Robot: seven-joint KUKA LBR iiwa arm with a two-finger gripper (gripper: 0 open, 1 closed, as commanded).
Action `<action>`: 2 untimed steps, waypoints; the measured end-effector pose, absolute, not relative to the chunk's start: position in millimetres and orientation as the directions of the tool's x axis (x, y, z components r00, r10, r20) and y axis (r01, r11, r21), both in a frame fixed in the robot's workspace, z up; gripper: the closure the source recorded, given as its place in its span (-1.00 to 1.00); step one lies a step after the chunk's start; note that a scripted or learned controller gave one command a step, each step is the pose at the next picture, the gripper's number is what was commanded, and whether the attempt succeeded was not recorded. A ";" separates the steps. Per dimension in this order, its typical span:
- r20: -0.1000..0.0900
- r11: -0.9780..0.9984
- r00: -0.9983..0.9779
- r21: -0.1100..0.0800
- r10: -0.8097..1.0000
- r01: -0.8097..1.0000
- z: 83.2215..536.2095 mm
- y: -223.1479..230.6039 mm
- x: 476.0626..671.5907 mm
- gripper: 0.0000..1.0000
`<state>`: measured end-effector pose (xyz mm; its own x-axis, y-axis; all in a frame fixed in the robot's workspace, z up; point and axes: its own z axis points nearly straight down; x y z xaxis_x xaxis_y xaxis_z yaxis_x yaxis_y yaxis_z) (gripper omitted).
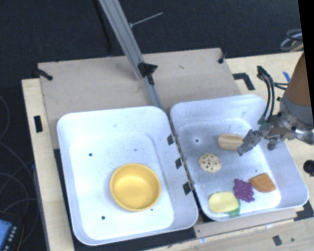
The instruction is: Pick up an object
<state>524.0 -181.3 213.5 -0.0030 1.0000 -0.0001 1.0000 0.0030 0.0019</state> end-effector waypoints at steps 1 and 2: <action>0.000 0.001 -0.001 0.003 1.000 1.000 213.6 -181.5 524.1 -1.00; -0.001 -0.001 0.001 -0.003 1.000 1.000 171.5 -182.7 522.6 -1.00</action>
